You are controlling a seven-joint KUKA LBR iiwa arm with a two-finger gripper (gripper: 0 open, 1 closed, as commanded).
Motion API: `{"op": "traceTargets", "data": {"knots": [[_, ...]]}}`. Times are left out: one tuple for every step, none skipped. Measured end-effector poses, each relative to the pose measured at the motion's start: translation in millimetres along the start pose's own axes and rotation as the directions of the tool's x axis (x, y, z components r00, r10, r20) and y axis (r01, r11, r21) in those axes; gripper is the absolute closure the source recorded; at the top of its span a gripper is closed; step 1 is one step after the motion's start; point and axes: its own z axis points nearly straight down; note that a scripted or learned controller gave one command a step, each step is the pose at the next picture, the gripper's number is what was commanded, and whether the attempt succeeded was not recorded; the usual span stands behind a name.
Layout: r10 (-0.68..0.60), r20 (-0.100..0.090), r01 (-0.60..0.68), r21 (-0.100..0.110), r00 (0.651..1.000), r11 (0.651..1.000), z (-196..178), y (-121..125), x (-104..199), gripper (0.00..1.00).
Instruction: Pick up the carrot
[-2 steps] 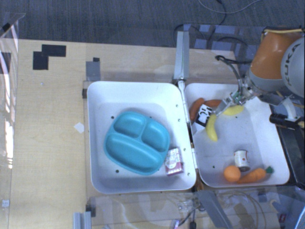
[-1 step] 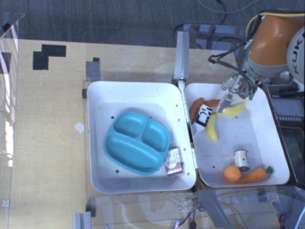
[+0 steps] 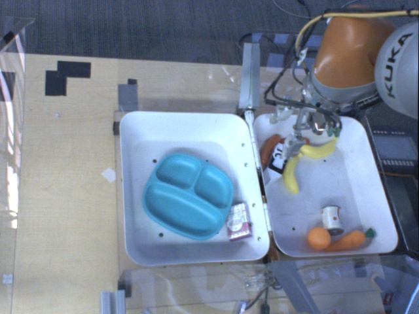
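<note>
carrot (image 3: 348, 240) | right bin, front edge | pincer (image 3: 308, 131) over banana (image 3: 302, 162) (grip state unclear)

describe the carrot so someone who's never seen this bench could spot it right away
Look at the right-hand white bin, the one the arm reaches over, and go to its near right corner. The carrot lies there on its side, orange, with a small green tip towards the bin wall. It touches an orange, which is round, and sits just below a small can; the carrot is the long tapered one.
</note>
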Motion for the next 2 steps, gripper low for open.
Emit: {"op": "traceTargets", "data": {"knots": [[-0.309, -0.002, 0.309, -0.002, 0.951, 0.951, 0.6, 77.0, 41.9, 0.00], [-0.493, 0.002, 0.493, -0.002, 0.870, 0.870, 0.5, 137.5, 5.8, 0.00]]}}
